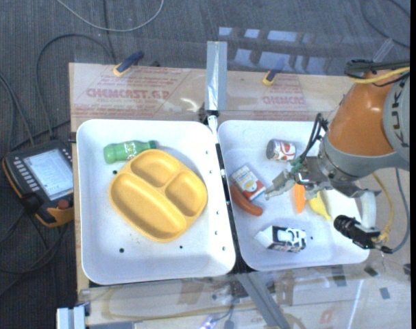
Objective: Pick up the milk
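While the bench is lying under the camera, a black and orange control pendant is sitting on the floor at the far left, with cables running around it. The left bin is holding a yellow divided tray, which is lying tilted in the middle, and a green bottle is lying on its side just beside the tray's upper left edge. In the right bin, a small orange and white carton is lying near the left wall, and a red sausage-like piece is lying just below it, touching or almost touching it. A can with red and white print is lying on its side in the upper part of this bin. The milk, a white carton with black patches, is lying on its side near the front wall of the right bin, apart from the other things. The gripper is hanging low over the middle of the right bin, above the milk and beside the small carton; its fingers are seeming to be spread apart with nothing between them, though the view is not sharp here. An orange carrot-like piece and a yellow piece are lying just beside the gripper's body, and the grey arm with its orange band is reaching in from the right.
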Controlling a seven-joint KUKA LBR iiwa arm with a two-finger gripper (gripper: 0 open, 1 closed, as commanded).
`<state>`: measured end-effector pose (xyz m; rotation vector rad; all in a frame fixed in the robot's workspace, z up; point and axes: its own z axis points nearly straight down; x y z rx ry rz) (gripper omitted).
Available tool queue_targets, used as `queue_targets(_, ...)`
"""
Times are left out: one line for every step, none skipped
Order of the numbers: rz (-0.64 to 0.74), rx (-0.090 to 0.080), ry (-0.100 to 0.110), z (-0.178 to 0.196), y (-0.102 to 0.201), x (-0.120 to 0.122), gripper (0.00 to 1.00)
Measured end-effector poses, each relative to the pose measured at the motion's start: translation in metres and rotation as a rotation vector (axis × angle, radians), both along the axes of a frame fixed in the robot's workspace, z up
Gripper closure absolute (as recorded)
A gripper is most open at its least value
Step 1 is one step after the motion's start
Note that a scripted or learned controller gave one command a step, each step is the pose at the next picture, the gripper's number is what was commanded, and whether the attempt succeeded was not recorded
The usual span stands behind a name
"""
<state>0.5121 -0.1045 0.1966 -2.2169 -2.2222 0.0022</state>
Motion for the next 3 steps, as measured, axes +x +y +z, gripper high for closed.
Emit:
queue_targets(-0.150, -0.001, -0.014, -0.106, -0.041, -0.024, 0.00)
queue_targets(0.124, -0.011, -0.021, -0.105, 0.001, -0.023, 0.00)
queue_targets(0.126, -0.006, -0.024, -0.094, 0.004, -0.021, 1.00)
